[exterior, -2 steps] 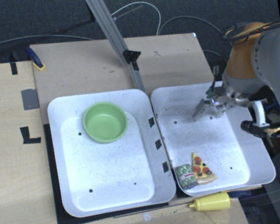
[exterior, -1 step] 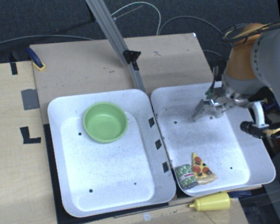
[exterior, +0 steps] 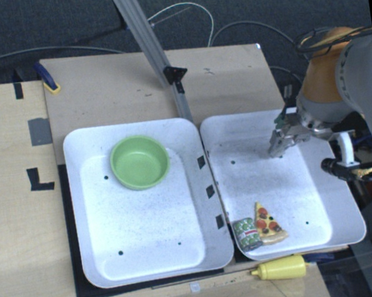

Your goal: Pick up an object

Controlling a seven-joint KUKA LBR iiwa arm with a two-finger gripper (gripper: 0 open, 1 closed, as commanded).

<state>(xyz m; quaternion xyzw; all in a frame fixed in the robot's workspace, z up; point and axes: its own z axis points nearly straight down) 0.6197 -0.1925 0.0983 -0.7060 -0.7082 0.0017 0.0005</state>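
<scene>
Now the gripper hangs over the upper half of the right bin, fingers pointing down and slightly spread, with nothing between them. Well below it, near that bin's bottom-left corner, lies a pizza slice, its long axis running up and down the view, tip pointing away toward the bin's top edge. A green pouch touches its left side. A green bowl sits in the left bin. A yellow bottle lies sideways just below the right bin.
</scene>
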